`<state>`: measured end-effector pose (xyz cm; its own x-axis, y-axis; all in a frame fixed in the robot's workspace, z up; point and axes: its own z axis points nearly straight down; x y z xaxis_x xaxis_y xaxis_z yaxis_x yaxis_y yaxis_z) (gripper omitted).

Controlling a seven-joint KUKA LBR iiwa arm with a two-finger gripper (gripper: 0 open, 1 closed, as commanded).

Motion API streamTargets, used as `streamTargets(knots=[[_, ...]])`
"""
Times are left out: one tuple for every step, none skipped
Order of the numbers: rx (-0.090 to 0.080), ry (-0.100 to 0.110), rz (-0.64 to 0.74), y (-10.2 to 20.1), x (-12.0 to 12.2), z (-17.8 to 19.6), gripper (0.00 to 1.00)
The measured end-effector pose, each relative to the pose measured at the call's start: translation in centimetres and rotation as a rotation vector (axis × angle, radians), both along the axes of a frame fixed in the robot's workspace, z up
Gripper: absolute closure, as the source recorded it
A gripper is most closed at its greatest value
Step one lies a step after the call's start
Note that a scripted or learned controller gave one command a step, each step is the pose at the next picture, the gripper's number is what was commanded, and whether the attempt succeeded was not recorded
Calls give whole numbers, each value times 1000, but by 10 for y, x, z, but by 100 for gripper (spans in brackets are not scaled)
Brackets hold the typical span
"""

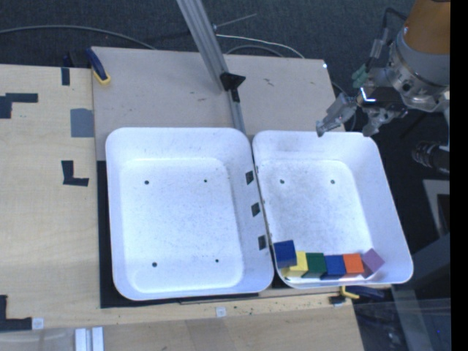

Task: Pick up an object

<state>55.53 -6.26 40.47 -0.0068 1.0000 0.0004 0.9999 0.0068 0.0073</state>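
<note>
On the table, the right white bin [380, 189] is keeping its coloured blocks [325, 263] lined along its near wall, while I am hovering my pincer [349, 121], fingers apart and holding nothing, above its far rim.

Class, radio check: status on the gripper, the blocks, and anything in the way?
Gripper above right bin's far rim, nothing between fingers. Blocks lined along right bin's near wall, untouched. Nothing in the way.
</note>
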Motion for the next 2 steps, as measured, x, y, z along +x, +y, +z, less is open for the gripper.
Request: streamTargets(knots=[[-1,17,-12,-44,-34,-84,0],[0,10,-7,-51,-70,-81,0]])
